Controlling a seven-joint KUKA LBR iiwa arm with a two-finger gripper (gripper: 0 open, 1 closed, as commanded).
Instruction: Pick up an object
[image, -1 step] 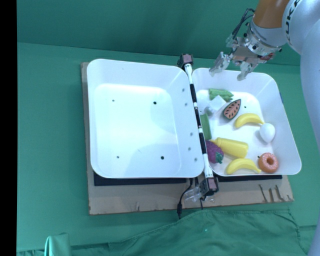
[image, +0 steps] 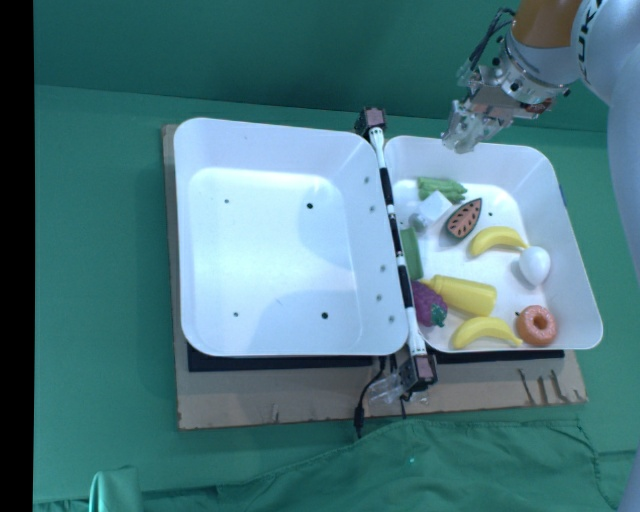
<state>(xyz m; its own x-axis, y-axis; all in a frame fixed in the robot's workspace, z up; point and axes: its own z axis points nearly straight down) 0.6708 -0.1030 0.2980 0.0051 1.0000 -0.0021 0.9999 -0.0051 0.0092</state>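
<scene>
Bins sit side by side on the green bench. The left bin (image: 270, 250) holds only a few dark specks. The right bin (image: 575, 290) carries toy food — a watermelon slice (image: 463, 218), two bananas (image: 497, 239) (image: 484, 332), a white egg (image: 535, 264), a donut (image: 538, 325), a yellow bottle (image: 465, 294), a purple piece (image: 429, 303), green pieces (image: 441, 187). No legible writing. The gripper (image: 462, 136) hangs at the upper right over that bin's far rim, grasping nothing; its grip I cannot tell.

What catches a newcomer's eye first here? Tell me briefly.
The toy food crowded in the right bin: two bananas, a watermelon slice, a doughnut and a yellow bottle. The pincer hangs above that bin's far edge.
</scene>
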